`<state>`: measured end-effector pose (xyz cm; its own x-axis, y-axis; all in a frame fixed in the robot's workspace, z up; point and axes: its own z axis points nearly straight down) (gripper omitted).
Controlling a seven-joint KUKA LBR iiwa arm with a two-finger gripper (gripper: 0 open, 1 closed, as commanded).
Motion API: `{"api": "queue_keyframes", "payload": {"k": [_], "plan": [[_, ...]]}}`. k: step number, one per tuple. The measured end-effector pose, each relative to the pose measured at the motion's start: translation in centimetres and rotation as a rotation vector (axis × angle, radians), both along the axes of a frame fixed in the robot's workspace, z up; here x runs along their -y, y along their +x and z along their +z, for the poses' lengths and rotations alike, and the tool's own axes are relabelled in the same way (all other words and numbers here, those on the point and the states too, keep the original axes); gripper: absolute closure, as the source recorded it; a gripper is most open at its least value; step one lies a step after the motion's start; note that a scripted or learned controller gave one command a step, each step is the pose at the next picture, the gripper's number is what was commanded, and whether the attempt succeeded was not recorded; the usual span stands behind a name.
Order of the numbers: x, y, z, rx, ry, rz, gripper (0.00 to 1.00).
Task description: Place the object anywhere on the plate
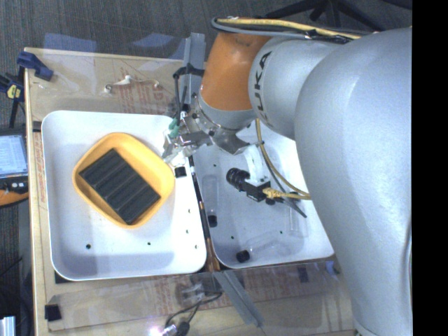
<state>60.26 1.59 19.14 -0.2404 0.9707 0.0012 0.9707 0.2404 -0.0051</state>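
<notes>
Hand (179, 133) at yellow plate's (126, 179) right rim, grip state unclear, held object not discernible

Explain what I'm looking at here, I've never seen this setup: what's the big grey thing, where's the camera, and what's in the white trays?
The big grey shape is a robot arm, with an orange band above its wrist. It comes in from the picture's right. The single camera sits above the bench and looks down at a slant. Two shallow white bins lie side by side. The left bin holds a yellow plate with a dark ribbed centre. The right bin has some small dark pieces in it. The arm's gripper hangs at the plate's right edge, near where the bins meet. It is too cluttered there to tell whether it holds anything.
</notes>
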Motion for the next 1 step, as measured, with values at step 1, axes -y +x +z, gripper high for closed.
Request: {"api": "queue_keyframes", "payload": {"k": [1], "plan": [[0.03,0.01,0.01,0.0,0.0,-0.001,0.0]]}}
